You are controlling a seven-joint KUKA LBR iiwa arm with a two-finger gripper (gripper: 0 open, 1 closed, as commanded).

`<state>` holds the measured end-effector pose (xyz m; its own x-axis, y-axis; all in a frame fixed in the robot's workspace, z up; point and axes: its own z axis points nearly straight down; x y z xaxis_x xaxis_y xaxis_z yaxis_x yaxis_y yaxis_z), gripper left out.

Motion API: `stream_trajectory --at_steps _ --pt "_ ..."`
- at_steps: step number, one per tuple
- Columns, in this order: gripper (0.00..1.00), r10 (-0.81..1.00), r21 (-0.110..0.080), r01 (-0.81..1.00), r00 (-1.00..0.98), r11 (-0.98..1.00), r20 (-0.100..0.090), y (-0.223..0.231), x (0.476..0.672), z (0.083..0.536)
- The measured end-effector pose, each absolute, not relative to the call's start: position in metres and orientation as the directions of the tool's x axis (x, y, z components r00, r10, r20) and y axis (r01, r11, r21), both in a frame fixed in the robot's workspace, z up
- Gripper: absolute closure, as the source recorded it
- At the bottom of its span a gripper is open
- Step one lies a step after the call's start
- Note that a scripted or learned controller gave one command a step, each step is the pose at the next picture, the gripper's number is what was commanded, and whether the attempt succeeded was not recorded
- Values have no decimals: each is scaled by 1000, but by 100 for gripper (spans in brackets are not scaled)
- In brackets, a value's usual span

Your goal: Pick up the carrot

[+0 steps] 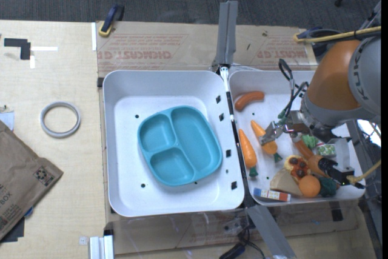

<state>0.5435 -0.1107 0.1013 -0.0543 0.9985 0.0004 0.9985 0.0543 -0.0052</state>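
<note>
One carrot (247, 149) at right bin's (267, 78) left wall | claw (271, 134) just beside

Two shallow white bins sit side by side on a brown cardboard sheet (157, 45). The left white bin (115, 148) holds a light-blue plastic three-compartment plate (179, 145). In the right white bin (260, 77), the grey arm's two-finger gripper (271, 135) hangs low just above a small orange piece (269, 147), beside a short orange carrot piece (258, 128). A longer orange carrot (247, 149) lies along the bin's left wall, and a reddish-orange sausage (249, 99) lies near the far wall. A grey tape ring (60, 119) rests on the bench to the left.
</note>
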Motion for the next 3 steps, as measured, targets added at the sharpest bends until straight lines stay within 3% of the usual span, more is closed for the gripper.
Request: stream_trajectory --at_steps 1,2,3 --pt "0 977 1 977 -214 214 -4 -96 526 92" --pt "100 978 -1 978 -211 211 -2 -97 526 99" --pt "100 1000 -4 1000 -18 18 -1 -47 558 190"
